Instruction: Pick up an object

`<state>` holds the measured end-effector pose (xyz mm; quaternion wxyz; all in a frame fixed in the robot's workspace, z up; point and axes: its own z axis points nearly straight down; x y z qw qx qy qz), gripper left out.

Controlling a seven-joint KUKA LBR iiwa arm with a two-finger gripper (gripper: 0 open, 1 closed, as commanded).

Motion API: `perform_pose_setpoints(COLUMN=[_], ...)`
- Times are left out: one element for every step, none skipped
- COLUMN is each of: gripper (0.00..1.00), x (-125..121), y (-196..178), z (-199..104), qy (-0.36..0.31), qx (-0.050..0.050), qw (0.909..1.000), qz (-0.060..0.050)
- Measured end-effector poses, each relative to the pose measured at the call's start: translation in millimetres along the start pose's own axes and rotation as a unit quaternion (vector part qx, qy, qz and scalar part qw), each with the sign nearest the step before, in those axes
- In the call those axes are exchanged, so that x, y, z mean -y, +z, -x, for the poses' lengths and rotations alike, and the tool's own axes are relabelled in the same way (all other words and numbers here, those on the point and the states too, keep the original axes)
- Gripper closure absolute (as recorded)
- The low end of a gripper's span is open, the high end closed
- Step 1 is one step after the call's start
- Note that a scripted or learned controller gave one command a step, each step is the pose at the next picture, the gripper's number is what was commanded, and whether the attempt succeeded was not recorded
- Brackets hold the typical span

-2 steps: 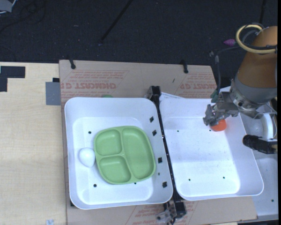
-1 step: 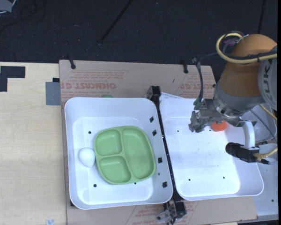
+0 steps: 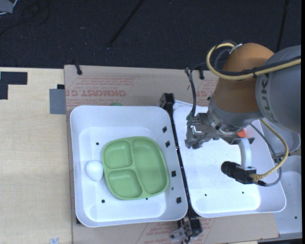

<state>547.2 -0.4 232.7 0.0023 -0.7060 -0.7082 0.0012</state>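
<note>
A green three-compartment plate [image 3: 134, 166] lies flat in the left bin [image 3: 86, 121]. A small white egg-shaped ball [image 3: 94, 170] rests against the plate's left edge. My gripper [image 3: 194, 138] hangs over the upper left part of the right bin [image 3: 218, 205], close to the divider between the bins. Nothing can be made out under it or in it. A small orange-red bit [image 3: 241, 133] peeks out from beneath the wrist; what it is cannot be told.
The grey arm with its orange band [image 3: 244, 80] covers the right bin's far right part. A black plug on a yellow cable [image 3: 238, 172] hangs over the right bin's floor. Black clamps [image 3: 168, 101] sit along the divider. Cardboard lies under both bins.
</note>
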Motion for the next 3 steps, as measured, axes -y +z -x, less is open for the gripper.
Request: perform_pose_setpoints(gripper=[1.00,1.00,0.00], x=[5.2,0.4,0.6], y=[6.7,8.9,8.8], z=[-61.2,-108.2,-106.4], qy=[0.000,-0.001,0.001], qx=[0.000,0.000,0.001], qw=[1.0000,1.0000,1.0000], qz=[0.000,0.001,0.001])
